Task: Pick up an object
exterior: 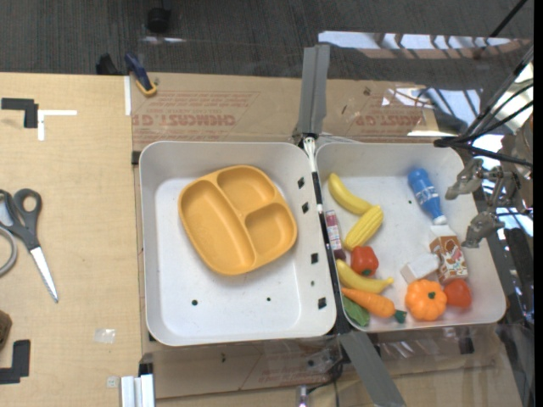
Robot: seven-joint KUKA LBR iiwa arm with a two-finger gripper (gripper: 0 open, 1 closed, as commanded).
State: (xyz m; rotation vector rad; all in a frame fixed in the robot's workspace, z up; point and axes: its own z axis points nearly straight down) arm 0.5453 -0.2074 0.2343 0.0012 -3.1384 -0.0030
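The right bin (386, 166) holds several toy foods: a banana (346, 195), a corn cob (365, 225), a blue bottle (423, 192), a red pepper (364, 260), a carrot (372, 301), an orange pumpkin (425, 299), a tomato (457, 293) and a small carton (449, 258). My gripper (473, 203) hangs at the bin's right side, above the rim, just right of the bottle and above the carton. It is open, and nothing sits between its fingers (466, 181).
A yellow divided plate (237, 218) lies in the left bin (161, 253). Scissors (32, 236) lie on the bench at the far left. A white block (419, 269) and a green piece (356, 314) also lie in the right bin.
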